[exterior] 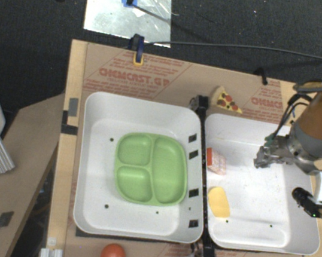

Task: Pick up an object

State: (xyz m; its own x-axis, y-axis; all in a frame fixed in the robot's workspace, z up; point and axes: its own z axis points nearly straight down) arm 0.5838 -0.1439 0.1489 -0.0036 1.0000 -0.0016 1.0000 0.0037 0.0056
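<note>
Nothing had been lifted when you looked: the gripper (263, 158) hung over the right bin (266, 229), its state impossible to tell, well apart from the yellow piece (219, 202) and wrapped snack (216, 161).

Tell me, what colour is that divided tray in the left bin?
Light green; the divided tray shows plainly in the camera view.
</note>
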